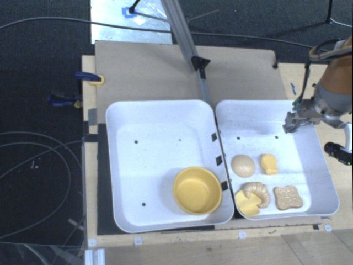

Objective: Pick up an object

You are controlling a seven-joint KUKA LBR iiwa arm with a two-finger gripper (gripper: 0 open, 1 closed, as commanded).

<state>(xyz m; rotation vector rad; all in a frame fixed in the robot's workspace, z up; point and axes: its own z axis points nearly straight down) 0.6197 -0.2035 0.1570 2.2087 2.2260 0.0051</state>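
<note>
Food pieces cluster at the near end of the right bin (314,148): a pale round roll (242,165), a small yellow block (268,164), a croissant (258,191) touching a yellow wedge (247,204), and a slice of toast (288,197). A yellow bowl (197,190) sits alone in the left bin (138,126). From the fixed overhead camera, the gripper (291,122) hangs over the far right part of the right bin, well apart from every item, with nothing between its tips; whether they are spread or closed cannot be told at this angle. The step in hand looks like the approach, with no target yet reached. The next move likely calls for travel toward the near end, then a descent centred on one piece, the yellow block being nearest.
</note>
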